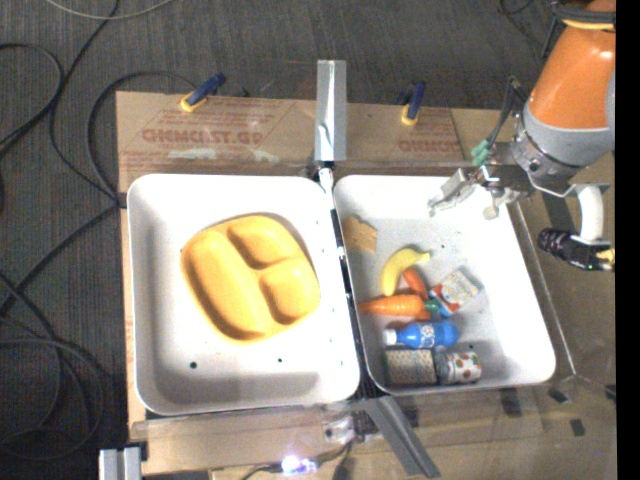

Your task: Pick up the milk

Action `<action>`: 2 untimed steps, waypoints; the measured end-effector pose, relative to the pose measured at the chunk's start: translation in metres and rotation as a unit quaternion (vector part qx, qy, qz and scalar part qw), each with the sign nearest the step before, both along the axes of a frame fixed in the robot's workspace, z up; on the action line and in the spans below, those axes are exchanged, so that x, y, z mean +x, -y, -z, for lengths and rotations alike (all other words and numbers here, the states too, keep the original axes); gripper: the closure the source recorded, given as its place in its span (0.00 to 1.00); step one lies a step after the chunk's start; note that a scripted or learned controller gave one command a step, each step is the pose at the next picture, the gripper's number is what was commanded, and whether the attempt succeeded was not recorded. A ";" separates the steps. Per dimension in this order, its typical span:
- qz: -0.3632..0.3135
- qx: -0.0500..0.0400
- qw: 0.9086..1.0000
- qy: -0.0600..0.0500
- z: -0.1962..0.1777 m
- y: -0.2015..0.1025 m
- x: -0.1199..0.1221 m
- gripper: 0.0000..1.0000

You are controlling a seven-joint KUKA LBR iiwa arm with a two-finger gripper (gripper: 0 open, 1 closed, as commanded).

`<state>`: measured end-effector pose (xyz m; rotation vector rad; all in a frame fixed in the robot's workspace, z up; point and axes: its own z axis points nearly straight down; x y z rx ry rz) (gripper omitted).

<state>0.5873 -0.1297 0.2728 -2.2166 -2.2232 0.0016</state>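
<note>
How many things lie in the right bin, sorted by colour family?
Yellow: 1, banana
Orange: 2, two carrots
Blue and white: 1, bottle
Red and white: 2, milk carton, spotted can
Brown or grey: 2, card scrap, can
Total: 8

Robot lab, cardboard-topped bench point(240, 133) w/ clamps point(202, 91), loose cables point(60, 88) on carpet, two bins point(150, 268)

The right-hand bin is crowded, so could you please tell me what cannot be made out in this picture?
- Milk: among the small packs in the right bin, too small and blurred to say which it is; the carton and the bottle both might be.
- Labels on the two cans: too small to read.
- Hand: blurred, grip state unclear.
- Arm: cut off by the top-right corner.
</note>
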 end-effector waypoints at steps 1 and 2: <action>-0.037 0.001 0.999 -0.001 0.137 -0.024 -0.083 0.00; -0.073 0.001 0.997 0.000 0.148 -0.034 -0.020 0.00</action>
